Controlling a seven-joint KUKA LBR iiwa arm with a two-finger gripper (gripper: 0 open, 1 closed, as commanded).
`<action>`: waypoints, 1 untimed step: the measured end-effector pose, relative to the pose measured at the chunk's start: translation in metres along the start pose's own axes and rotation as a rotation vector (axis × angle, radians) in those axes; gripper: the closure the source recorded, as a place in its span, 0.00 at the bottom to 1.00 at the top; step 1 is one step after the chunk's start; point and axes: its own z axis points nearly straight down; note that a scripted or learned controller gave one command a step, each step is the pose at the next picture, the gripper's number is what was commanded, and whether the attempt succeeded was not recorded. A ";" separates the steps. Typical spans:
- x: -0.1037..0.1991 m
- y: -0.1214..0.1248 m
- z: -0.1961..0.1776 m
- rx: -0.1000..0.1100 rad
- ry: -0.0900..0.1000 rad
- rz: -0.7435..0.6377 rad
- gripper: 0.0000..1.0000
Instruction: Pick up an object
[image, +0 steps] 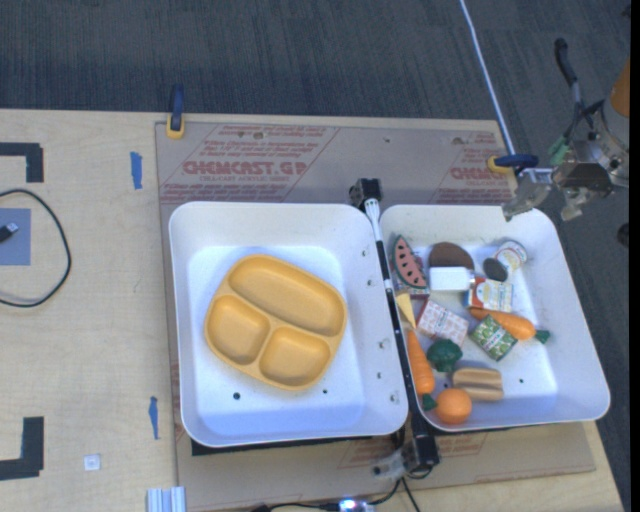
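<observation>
The right bin (575, 375) holds several toy foods: a watermelon slice (403, 262), a brown-and-white sandwich cookie (450, 266), a small tin can (511, 254), a juice carton (492, 295), a carrot (510, 323), a green box (493, 340), broccoli (443, 353), a hot dog (477, 381) and an orange (453, 405). My gripper (543, 207) hangs over the bin's far right corner, above and beyond the can. It is open, with nothing between its fingers.
The left bin (190, 250) holds a yellow three-compartment plate (275, 320). Both bins rest on a cardboard sheet (260, 160) on the wooden bench. A black cable (60, 260) lies at the far left. A blue clamp (512, 161) sits by the gripper.
</observation>
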 end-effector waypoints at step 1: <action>0.016 -0.017 0.166 0.000 0.000 0.001 0.00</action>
